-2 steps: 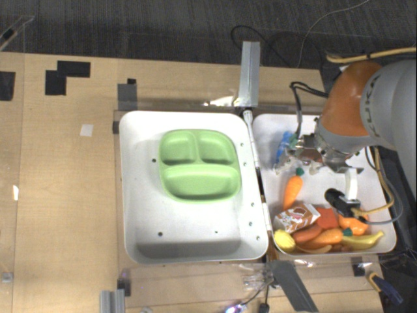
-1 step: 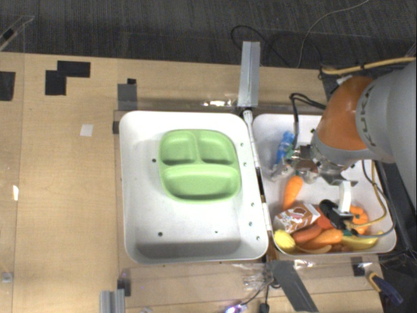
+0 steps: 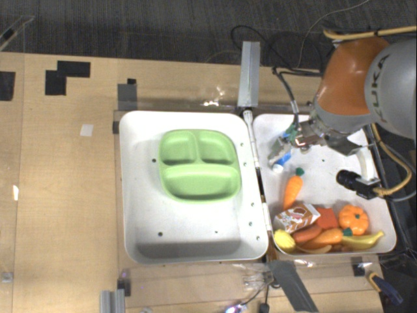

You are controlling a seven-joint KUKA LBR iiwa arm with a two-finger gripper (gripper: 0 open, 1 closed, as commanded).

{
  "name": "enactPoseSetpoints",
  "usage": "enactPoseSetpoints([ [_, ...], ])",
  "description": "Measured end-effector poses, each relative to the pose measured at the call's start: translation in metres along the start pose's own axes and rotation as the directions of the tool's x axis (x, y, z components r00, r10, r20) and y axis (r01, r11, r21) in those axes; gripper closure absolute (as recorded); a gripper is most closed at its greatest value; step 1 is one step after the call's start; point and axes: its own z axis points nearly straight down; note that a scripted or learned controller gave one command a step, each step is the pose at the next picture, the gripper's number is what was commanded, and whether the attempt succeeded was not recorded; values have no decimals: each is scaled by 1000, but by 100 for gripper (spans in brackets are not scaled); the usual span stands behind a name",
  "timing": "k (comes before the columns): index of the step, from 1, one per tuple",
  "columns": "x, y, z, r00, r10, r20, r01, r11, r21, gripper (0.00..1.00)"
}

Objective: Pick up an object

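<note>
My gripper (image 3: pixel 284 150) hangs low over the upper left part of the right bin (image 3: pixel 326 175). Just below its tip lies a small blue and white object (image 3: pixel 279 165), touching it or very close to it; I cannot tell whether it is held. An orange carrot (image 3: pixel 292 189) with a green top lies a little further toward the front. Along the bin's front lie a snack packet (image 3: pixel 296 218), a yellow lemon (image 3: pixel 284 241), a small orange pumpkin (image 3: pixel 354 219), a banana (image 3: pixel 363 241) and red and orange toy foods (image 3: pixel 319 235).
The left bin (image 3: pixel 140 240) holds a green divided plate (image 3: pixel 199 163) near its middle. A metal rail (image 3: pixel 249 77) stands at the back between the two bins. The arm's grey and orange wrist (image 3: pixel 355 83) overhangs the right bin's far right corner.
</note>
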Motion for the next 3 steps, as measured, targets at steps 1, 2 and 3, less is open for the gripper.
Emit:
enactPoseSetpoints([
  [1, -31, -54, 94, 1000, -22, 4, 22, 1000, -9, 0],
  [2, -47, -41, 95, 999, -36, 1, 36, 999, -9, 0],
  [3, -28, -81, 94, 1000, 4, 6, -4, 1000, -14, 0],
])
